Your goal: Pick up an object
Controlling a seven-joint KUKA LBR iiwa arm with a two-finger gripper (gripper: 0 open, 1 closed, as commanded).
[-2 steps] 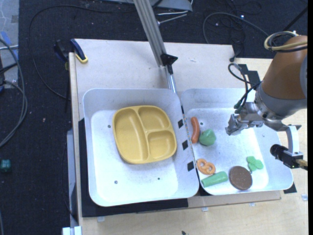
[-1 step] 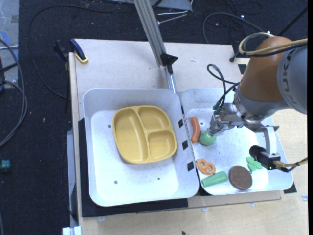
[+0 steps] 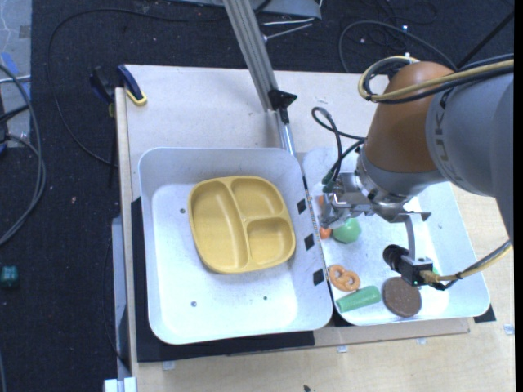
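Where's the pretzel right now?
In the camera view, the pretzel lies in the right bin, near its front-left corner, just above the green cylinder and left of the brown disc.

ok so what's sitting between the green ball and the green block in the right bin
In the camera view, an orange pretzel-shaped toy lies between the green ball and the green block, nearer the block.

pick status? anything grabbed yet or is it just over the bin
Done: the arm is in over the right bin, the gripper low beside the green ball. In hand: nothing visibly held; wrist blocks the fingers. Left: grasp and lift. Pretzel, green block and brown disc lie loose; the yellow tray sits in the left bin.
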